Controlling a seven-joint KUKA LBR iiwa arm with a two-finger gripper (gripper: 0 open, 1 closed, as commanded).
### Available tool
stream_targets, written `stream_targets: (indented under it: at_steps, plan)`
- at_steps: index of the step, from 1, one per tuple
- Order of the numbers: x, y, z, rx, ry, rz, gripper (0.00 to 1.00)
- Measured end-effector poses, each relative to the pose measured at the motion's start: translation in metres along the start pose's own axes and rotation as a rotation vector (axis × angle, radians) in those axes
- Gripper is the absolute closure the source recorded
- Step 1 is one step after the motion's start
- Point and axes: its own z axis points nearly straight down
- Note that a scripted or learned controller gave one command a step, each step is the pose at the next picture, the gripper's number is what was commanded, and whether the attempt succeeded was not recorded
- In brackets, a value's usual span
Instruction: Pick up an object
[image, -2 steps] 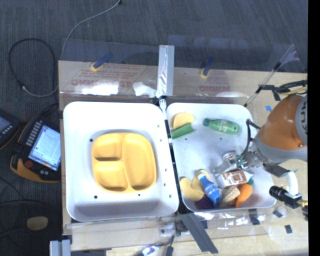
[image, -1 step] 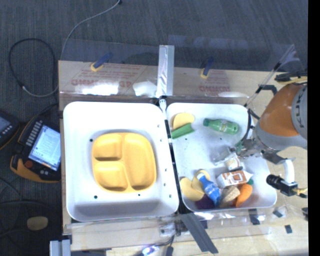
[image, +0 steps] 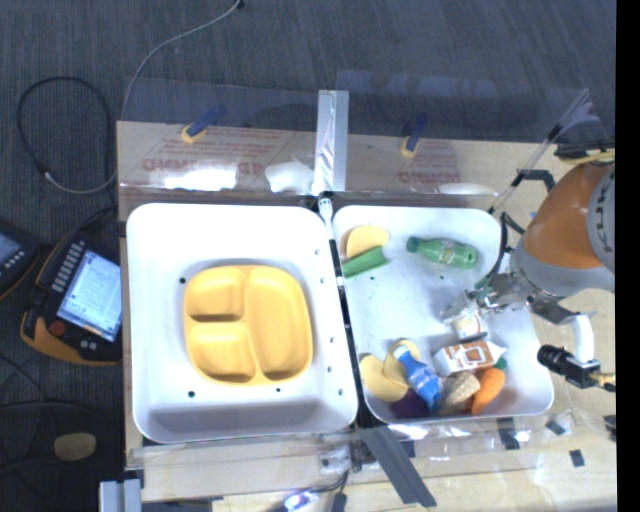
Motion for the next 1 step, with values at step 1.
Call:
stream_targets:
  at_steps: [1]
  plan:
    - [0.0284, 0.0285, -0.0782, 0.017, -0.002, 0.128, 1.00]
